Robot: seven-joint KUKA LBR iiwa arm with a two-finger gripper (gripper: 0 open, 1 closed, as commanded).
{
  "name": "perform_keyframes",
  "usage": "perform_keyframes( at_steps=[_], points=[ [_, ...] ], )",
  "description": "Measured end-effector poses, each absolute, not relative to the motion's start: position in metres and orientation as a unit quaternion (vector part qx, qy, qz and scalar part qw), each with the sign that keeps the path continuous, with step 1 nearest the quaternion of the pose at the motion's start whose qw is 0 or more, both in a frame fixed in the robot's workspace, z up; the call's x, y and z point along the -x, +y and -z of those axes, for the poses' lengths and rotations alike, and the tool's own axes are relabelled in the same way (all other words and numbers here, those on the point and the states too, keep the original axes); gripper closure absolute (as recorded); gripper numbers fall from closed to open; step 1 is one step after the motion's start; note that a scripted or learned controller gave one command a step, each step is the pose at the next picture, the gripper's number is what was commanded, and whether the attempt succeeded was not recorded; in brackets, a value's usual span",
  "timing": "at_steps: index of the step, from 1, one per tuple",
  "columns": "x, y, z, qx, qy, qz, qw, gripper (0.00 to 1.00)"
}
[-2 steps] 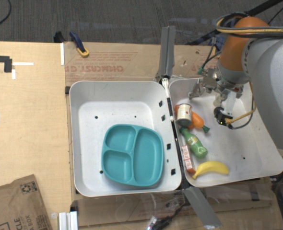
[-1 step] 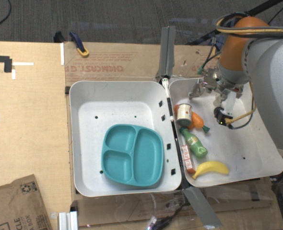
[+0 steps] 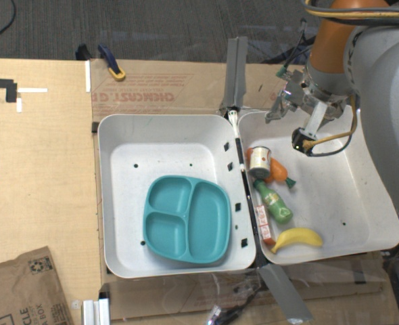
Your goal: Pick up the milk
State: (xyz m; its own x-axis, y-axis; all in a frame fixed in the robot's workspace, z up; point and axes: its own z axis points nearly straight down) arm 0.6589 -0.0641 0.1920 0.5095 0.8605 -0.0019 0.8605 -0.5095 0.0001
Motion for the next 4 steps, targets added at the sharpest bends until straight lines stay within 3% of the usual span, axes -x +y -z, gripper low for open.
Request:
perform_keyframes(
  at_steps=[1, 2, 3, 4],
  points=[
    [-0.659, -0.064, -0.191, -0.869, 0.495, 0.0015, 0.0, 0.0],
    [-0.663, -0.103, -0.103, -0.865, 0.502, -0.0041, 0.004, 0.0],
    [-0.665, -0.168, -0.102, -0.855, 0.518, -0.0051, -0.004, 0.0],
    [-0.662, -0.122, -0.104, -0.889, 0.458, -0.0025, 0.007, 0.0]
  ],
)
